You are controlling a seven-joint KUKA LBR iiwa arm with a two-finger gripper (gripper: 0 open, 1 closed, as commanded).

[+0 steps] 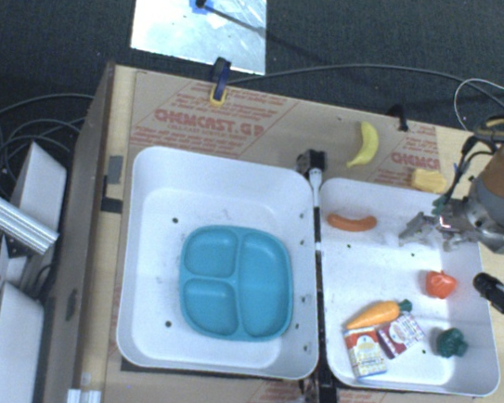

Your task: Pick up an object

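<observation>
The gripper (436,228) is hovering at the right bin's (487,386) upper edge, finger state unclear, above open floor. Below it, a tomato (440,284) and carrot (374,315) are lying apart. "CHEMCAST" is showing on the board (246,118) beyond.

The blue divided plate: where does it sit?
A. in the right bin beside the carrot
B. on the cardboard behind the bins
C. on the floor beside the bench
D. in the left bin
D: the blue divided plate lies flat in the left bin, while the carrot is in the right bin.
</observation>
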